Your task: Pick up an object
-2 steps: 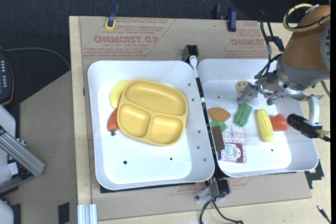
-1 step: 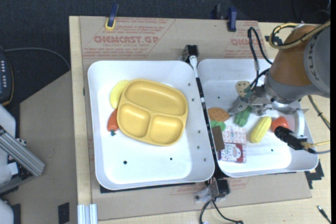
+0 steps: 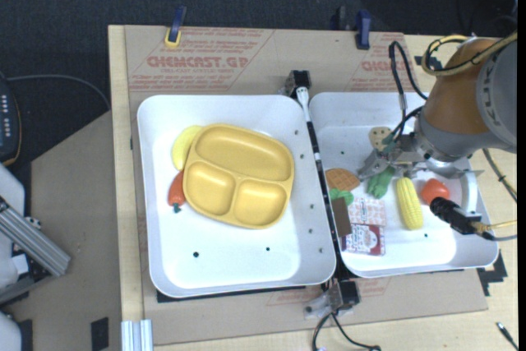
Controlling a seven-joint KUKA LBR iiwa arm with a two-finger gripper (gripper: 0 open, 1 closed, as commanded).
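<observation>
While my gripper (image 3: 385,163) hangs low over right bin (image 3: 345,115), nothing lifted yet. Spread or pressed together: cannot tell. Candidates just beside and below it: green piece (image 3: 376,183), corn (image 3: 408,203), tomato (image 3: 435,191). Grasp and lift remain.

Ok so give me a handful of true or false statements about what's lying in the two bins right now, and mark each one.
1. The yellow divided tray lies in the left bin. True.
2. The corn cob lies in the left bin. False: it lies in the right bin.
3. The pincer is over the right bin. True.
4. The red item lies on top of the tray. False: it lies beside the tray's left edge.
5. The red-and-white packet lies left of the corn cob. True.
</observation>
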